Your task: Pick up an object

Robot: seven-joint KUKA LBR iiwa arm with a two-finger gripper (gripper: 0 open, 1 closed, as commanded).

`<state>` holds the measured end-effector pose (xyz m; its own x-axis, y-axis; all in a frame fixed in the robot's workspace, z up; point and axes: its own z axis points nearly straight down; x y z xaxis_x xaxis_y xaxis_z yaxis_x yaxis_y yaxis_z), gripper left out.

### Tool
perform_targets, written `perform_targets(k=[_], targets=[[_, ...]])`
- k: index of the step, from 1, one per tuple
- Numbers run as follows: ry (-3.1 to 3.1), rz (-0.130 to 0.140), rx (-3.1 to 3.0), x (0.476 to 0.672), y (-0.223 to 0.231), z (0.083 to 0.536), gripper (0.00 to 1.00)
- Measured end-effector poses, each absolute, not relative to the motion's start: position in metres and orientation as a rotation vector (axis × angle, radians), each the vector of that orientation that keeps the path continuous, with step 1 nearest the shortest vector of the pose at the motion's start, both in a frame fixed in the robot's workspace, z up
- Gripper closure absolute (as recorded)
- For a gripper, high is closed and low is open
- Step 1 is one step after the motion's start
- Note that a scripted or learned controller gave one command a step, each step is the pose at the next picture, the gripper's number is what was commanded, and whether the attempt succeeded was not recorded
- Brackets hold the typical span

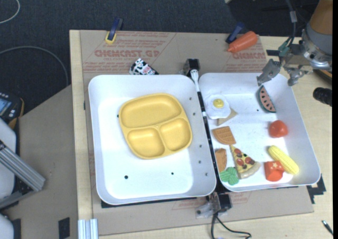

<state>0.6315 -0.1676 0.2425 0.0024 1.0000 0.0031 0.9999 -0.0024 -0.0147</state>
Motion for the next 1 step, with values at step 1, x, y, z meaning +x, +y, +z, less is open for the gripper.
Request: perform_targets(k=[1], targets=[[-2.221,0.001,-2.220,0.6341,-0.1673,0.2505,0.00]])
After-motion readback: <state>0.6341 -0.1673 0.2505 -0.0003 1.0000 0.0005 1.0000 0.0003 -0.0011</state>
